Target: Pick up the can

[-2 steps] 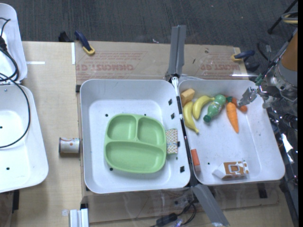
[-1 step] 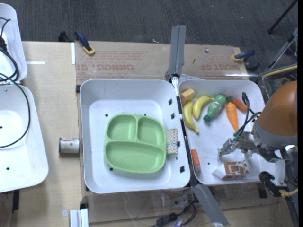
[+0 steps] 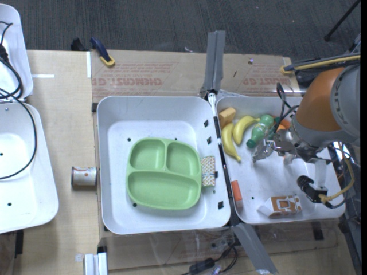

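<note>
A small silver can (image 3: 84,177) with a reddish end lies on its side on the wooden bench, just outside the left wall of the left bin (image 3: 109,153). My gripper (image 3: 275,154) hangs low in the right bin (image 3: 252,179), far to the right of the can, close beside a green bottle (image 3: 258,128). Its two metal fingers (image 3: 262,152) stand apart, open, with nothing between them.
A green divided plate (image 3: 165,173) fills the left bin's middle. In the right bin lie two bananas (image 3: 234,137), an orange block (image 3: 227,115), an orange marker (image 3: 236,191) and a small carton (image 3: 282,205). A checked sponge (image 3: 208,171) rests at the divider.
</note>
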Action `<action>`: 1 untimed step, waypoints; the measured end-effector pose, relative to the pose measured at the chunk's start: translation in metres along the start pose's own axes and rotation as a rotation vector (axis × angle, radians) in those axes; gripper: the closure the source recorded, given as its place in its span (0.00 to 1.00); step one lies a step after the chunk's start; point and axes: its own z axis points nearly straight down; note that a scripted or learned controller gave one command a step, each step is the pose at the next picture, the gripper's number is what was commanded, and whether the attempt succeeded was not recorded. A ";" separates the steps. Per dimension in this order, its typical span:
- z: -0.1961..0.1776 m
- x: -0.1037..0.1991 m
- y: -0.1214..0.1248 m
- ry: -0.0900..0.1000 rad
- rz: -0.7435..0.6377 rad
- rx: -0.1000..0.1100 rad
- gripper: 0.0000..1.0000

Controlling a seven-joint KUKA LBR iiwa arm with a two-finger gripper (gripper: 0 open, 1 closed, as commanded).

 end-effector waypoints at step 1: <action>-0.014 -0.051 0.059 -0.001 0.054 -0.001 0.00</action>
